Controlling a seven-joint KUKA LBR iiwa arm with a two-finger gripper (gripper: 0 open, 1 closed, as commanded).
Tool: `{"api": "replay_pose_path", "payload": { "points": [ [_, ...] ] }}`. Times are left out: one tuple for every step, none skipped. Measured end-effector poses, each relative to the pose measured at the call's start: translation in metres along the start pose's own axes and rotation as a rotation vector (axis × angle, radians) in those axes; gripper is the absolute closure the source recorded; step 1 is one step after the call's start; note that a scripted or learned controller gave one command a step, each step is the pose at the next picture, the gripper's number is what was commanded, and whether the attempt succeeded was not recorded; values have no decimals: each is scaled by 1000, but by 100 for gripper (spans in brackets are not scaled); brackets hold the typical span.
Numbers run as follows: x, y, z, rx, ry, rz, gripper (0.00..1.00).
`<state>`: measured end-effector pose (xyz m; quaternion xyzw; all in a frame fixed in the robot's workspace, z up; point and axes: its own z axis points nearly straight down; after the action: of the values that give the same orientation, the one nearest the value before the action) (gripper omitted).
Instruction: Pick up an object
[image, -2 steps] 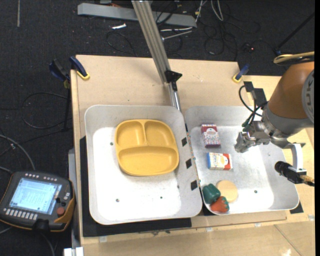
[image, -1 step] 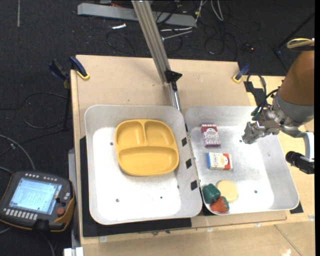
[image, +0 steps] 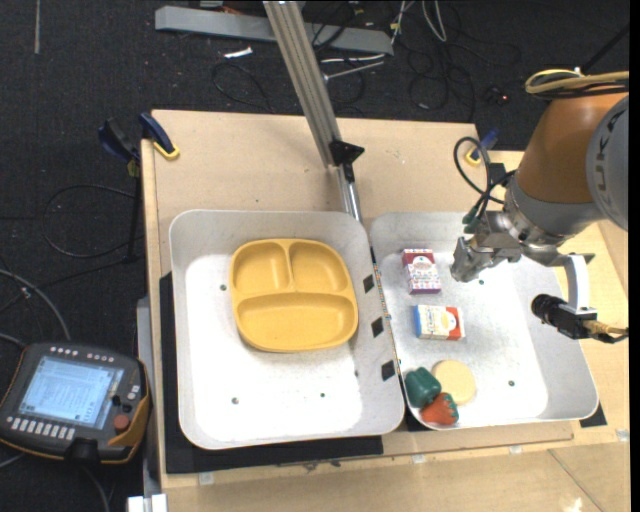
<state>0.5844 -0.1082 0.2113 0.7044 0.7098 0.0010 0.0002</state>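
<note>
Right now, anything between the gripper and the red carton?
No. In the camera view only bare white bin floor separates the gripper from the red carton, which lies to its left.

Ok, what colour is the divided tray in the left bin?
Yellow tray, seen clearly in the camera view.

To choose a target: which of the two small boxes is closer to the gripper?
The red box, beside the gripper; the yellow-and-blue box lies below it.

A yellow tray, a maroon-and-white carton, and perhaps a green-and-red toy.
</note>
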Motion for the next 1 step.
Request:
{"api": "replay_pose_path", "payload": {
  "points": [
    [43,13,-9,-1,0,0,100]
  ]
}}
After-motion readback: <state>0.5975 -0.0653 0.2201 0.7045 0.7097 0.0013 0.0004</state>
